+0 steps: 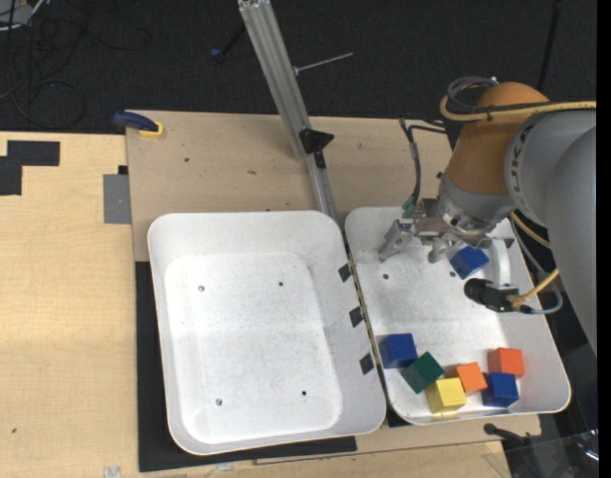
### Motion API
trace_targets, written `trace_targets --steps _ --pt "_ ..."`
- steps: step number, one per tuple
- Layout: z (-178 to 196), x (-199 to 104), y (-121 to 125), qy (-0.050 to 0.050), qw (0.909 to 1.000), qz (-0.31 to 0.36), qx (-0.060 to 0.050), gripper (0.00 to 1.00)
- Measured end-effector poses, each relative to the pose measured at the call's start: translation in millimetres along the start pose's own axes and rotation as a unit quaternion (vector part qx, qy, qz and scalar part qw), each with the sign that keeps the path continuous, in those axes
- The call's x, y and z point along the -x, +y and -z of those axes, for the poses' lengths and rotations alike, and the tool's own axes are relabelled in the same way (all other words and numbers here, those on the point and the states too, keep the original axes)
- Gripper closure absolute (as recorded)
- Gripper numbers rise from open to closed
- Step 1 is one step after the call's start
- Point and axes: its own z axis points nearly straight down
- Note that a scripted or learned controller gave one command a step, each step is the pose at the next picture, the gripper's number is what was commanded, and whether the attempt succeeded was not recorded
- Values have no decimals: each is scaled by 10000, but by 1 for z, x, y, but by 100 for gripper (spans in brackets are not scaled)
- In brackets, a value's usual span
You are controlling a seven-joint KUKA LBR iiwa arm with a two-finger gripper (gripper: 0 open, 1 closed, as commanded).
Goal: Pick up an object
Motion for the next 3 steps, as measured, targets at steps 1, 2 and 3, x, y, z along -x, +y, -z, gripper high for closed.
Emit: trace_targets --steps 1,2,3 --pt "13 2 1 -1 10000 -24 25 100" --pt "74 0 -5 -8 10000 -25 63 100" --pt "137 6 -1 -13 10000 -2 71 100"
